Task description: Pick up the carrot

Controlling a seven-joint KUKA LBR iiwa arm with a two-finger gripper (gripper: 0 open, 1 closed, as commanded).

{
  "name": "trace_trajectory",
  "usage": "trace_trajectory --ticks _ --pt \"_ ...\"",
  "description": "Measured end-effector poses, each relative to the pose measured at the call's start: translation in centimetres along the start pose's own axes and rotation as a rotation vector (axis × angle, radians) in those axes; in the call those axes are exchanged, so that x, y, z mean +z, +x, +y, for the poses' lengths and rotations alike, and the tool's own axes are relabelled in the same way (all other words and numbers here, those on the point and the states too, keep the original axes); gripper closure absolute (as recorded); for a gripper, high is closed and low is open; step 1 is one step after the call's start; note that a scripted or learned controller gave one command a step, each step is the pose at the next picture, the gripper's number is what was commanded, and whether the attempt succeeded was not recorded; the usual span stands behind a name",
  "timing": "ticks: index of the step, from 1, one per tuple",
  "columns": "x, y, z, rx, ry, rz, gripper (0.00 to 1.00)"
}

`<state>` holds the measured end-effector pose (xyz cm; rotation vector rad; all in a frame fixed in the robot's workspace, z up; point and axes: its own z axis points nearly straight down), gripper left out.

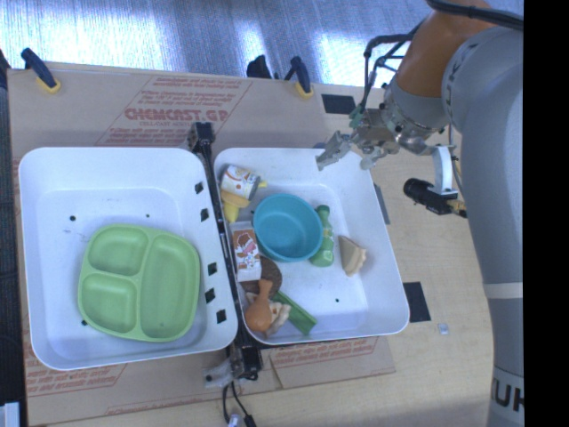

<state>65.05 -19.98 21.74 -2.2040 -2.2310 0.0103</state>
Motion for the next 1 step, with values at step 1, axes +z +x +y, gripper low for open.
trace_trajectory --ticks 1 --pt "-5.41 14.18 0.91 -0.057 -0.007 0.003 0.00"
